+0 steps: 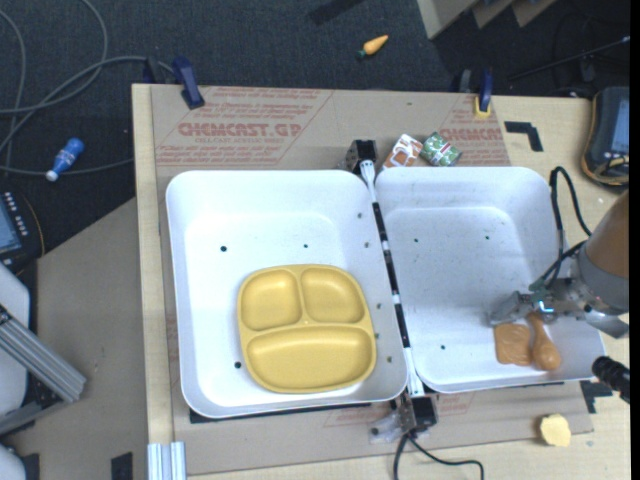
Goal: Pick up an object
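Note:
Two brown toy foods lie in the right bin (470, 218) near its front right corner: a flat tan slice (512, 346) and an orange-brown drumstick-shaped piece (546, 348) touching its right side. My gripper (532, 308) is low over the bin, right at the top edge of these two pieces, with the arm (608, 263) coming in from the right. Nothing is visibly lifted. A yellow divided plate (305, 326) lies flat in the left bin (200, 228), toward its front.
Small colourful packets (405, 151) (441, 150) lie on the board behind the right bin. A yellow chunk (554, 429) rests on the bench in front of it. Blue clamps (187, 81) (485, 90) hold the board's back edge. A black cable (558, 208) crosses the right bin's wall.

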You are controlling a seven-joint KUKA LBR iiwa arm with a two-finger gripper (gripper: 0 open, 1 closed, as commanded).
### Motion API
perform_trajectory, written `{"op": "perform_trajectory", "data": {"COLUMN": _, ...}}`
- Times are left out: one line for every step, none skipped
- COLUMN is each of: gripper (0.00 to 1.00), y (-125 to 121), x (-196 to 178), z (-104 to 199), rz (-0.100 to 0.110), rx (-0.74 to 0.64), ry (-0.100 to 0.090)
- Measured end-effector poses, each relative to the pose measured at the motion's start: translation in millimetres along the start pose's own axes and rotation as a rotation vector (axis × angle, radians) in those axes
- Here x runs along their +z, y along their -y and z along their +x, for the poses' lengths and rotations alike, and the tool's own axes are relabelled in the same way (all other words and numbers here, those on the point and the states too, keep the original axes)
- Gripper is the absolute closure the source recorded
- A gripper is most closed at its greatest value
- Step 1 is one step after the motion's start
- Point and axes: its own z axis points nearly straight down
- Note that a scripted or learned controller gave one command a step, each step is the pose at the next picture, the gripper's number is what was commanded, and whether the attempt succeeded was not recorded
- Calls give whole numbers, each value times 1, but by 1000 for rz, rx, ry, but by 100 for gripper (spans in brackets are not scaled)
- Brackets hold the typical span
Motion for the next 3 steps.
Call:
{"op": "perform_trajectory", "data": {"gripper": 0, "y": -3, "x": -179, "z": 36, "rz": -19, "rx": -4, "ry": 9}}
{"op": "perform_trajectory", "data": {"gripper": 0, "y": 3, "x": -32, "z": -6, "rz": 8, "rx": 7, "ry": 1}}
{"op": "perform_trajectory", "data": {"gripper": 0, "y": -7, "x": -99, "z": 65, "rz": -9, "rx": -6, "ry": 3}}
